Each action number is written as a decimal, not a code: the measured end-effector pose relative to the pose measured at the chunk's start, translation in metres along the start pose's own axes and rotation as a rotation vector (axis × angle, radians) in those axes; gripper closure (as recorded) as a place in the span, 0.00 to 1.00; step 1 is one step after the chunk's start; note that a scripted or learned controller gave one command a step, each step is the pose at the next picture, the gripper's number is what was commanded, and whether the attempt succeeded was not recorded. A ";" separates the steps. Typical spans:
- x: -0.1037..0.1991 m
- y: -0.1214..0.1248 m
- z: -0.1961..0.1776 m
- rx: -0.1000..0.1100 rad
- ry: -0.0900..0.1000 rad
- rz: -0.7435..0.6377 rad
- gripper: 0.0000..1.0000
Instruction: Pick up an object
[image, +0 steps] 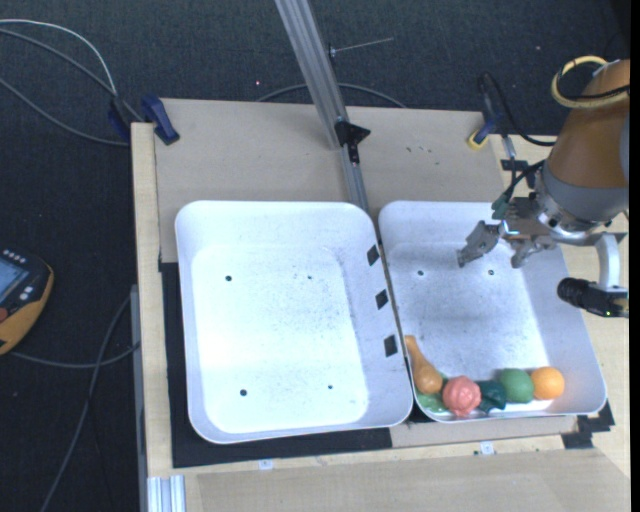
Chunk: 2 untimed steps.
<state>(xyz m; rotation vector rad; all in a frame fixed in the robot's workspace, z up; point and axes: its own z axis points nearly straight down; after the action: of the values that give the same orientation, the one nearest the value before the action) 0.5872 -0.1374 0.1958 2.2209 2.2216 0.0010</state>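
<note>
Toys (490, 388) are left heaped at six o'clock in the right bin (570, 330); nothing is lifted yet, the gripper (502, 250) spread wide, empty, at twelve.

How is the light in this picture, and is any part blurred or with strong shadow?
Camera view: even, soft light; the right bin shows a faint grey shadow under the claw; the toys in its near corner look slightly soft; the arm's orange band is a little blurred; the left bin shows no glare.
</note>
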 end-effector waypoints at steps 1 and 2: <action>-0.023 0.032 -0.148 -0.008 -0.002 0.000 0.00; 0.011 -0.029 -0.172 -0.004 0.000 -0.002 0.00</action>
<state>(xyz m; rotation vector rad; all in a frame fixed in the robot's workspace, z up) 0.5582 -0.1265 0.3682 2.2168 2.2214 0.0058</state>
